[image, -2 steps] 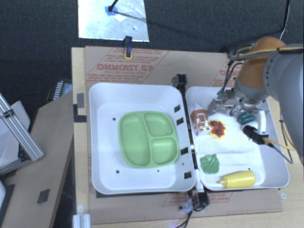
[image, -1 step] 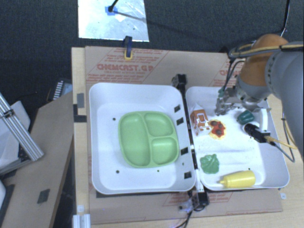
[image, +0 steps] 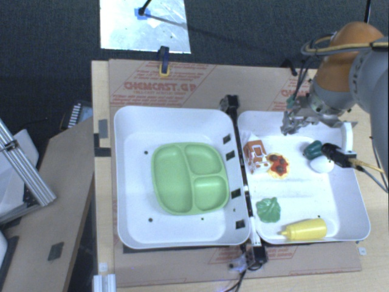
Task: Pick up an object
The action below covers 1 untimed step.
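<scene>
Right now the gripper [image: 294, 125] hovers at upper right, jaw state unclear; the yellow bottle [image: 304, 229] at lower right lies near-horizontal, its tip pointing left

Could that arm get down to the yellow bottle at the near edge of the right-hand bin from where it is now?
Probably yes. The yellow bottle lies alone near the right bin's front wall, with nothing on top of it. The gripper hangs over the bin's far end, and only the low green toy lies nearby.

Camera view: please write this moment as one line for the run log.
hand: above right bin, far edge | holding: nothing seen | right bin: yellow bottle, green toy, teal-and-white object | left bin: green tray
</scene>
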Available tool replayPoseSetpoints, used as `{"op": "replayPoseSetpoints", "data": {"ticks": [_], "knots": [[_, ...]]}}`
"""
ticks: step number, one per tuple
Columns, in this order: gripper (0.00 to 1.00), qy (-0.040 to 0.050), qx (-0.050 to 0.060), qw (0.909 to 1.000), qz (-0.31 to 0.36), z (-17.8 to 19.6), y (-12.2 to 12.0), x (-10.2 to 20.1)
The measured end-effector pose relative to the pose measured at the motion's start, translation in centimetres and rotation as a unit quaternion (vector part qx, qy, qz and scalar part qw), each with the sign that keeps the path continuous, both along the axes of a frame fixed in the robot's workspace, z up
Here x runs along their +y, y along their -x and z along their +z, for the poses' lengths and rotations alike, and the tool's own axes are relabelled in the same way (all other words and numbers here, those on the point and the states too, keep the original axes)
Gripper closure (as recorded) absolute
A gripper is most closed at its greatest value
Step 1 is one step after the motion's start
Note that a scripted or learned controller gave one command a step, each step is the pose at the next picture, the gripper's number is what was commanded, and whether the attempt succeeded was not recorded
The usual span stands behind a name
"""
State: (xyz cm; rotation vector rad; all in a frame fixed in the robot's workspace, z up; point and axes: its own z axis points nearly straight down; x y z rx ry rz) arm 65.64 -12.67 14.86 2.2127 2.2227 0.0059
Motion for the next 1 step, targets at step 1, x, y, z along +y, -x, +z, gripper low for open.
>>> {"op": "replayPoseSetpoints", "data": {"ticks": [1], "knots": [[1.0, 0.0001, -0.001, 1.0, 0.001, 6.04, -0.49, 0.84]]}}
